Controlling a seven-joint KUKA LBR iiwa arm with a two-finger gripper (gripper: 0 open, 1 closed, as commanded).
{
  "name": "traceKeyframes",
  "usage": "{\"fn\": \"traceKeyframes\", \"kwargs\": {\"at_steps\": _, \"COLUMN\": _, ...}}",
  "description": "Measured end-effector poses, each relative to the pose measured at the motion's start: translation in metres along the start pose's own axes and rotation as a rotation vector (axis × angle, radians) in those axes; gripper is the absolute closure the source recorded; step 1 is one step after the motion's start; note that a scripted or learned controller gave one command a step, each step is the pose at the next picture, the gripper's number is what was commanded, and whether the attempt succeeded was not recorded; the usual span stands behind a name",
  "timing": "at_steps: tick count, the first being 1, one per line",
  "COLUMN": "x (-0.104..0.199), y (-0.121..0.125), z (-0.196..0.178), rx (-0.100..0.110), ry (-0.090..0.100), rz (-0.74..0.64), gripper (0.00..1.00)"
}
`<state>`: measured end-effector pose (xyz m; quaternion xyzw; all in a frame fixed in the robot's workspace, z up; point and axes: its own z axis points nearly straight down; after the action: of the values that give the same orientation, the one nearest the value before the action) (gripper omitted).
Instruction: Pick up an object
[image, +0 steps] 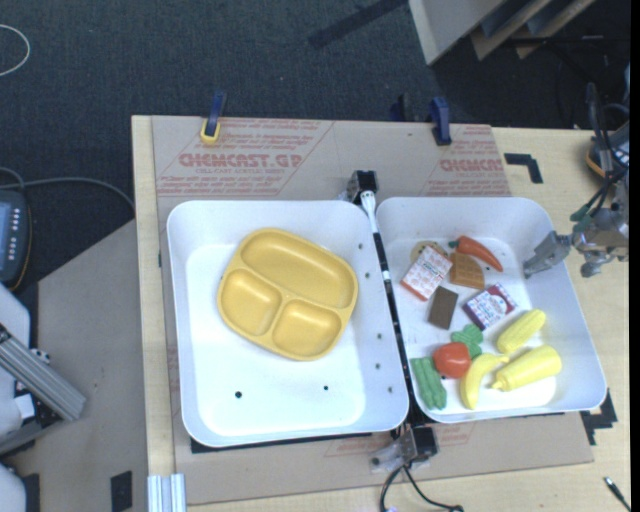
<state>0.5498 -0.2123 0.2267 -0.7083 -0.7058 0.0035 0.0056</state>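
Toys sit heaped in the right bin (560, 225): a carrot (480, 252) at twelve o'clock, a tomato (452, 359) at six, a banana (478, 376) touching it, corn (521, 329) and a yellow bottle (527, 368) toward four. The gripper (543, 255) hovers at the bin's two o'clock rim, nothing between its fingers; whether the jaws are open, I cannot tell. Over in the left bin (200, 400), a yellow divided plate (288, 292) lies alone.

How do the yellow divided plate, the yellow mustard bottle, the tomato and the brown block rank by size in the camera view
Largest to smallest, as they look from above:
1. yellow divided plate, by far the biggest
2. yellow mustard bottle
3. tomato and brown block, too alike to rank
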Motion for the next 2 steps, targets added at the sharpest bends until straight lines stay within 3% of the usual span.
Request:
{"fn": "traceKeyframes", "kwargs": {"at_steps": 1, "x": 0.001, "y": 0.003, "z": -0.008, "rx": -0.013, "ry": -0.003, "rz": -0.004, "gripper": 0.0}}
{"fn": "traceKeyframes", "kwargs": {"at_steps": 2, "x": 0.008, "y": 0.001, "z": 0.038, "rx": -0.007, "ry": 0.0, "rz": -0.004, "gripper": 0.0}}
